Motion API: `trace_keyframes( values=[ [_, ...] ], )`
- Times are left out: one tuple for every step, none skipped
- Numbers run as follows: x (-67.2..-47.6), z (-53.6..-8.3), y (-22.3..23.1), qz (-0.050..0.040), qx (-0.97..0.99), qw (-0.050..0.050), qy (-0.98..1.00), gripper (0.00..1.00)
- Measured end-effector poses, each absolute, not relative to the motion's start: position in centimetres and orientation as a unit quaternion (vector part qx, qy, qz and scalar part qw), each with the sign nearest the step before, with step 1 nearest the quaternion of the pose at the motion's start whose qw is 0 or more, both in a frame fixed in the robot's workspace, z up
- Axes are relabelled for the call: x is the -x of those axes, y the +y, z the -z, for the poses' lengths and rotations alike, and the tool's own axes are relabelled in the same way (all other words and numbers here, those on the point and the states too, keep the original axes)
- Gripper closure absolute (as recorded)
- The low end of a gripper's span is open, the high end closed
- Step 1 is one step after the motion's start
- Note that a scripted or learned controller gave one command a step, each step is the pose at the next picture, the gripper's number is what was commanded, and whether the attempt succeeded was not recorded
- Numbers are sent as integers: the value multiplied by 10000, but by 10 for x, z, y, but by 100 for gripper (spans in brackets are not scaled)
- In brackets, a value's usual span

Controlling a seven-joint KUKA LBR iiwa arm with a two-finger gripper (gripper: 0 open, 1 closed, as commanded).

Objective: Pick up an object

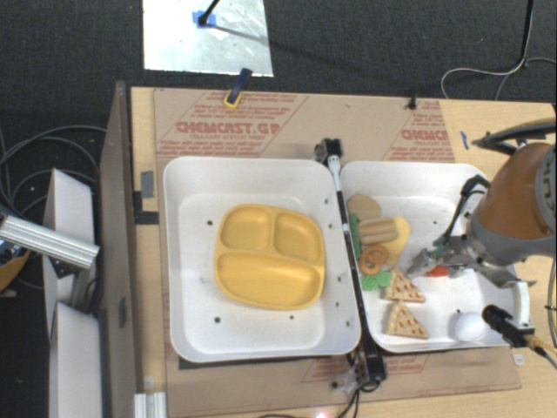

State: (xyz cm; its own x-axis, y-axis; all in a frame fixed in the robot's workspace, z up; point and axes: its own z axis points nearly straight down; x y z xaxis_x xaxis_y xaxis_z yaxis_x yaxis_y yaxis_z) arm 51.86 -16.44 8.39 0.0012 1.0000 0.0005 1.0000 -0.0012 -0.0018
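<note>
**A:** Start at the left. What's there?

**B:** The left bin (174, 259) bears a yellow divided plate (268, 256), which is large and flat, so I judge it a poor pick. The likelier targets are in the right bin (409, 174). At its 9 o'clock side a tan roll (376, 230), a green piece (355, 233) and a small ring-shaped snack (375, 257) are crowded together and touching.

**A:** And further along?

**B:** Toward 7 o'clock lie two waffle-patterned wedges, the upper wedge (404, 289) and the lower wedge (406, 321). The gripper (432, 261) is low, near the bin's middle. A small red piece (438, 271) sits just beside it at its 4 o'clock, partly hidden. A white ball (469, 326) rests at the bin's 5 o'clock corner.

**A:** Is the gripper holding anything?

**B:** I cannot tell whether it is released or clenched, and nothing visibly sits in its grasp.

**A:** How should the pick be done well?

**B:** I would go for the red piece or the upper wedge. Both are near the gripper and lie apart from the 9 o'clock cluster. The gripper should centre over one item, come straight down and close across its narrow side. The wedges are thin and flat and may slip, and the ball would probably roll against the wall.
</note>
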Motion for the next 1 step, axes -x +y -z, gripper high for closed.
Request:
trace_keyframes(
  values=[
    [-522, -96, -164, 16, 7064, -23, -7078, 100]
  ],
)
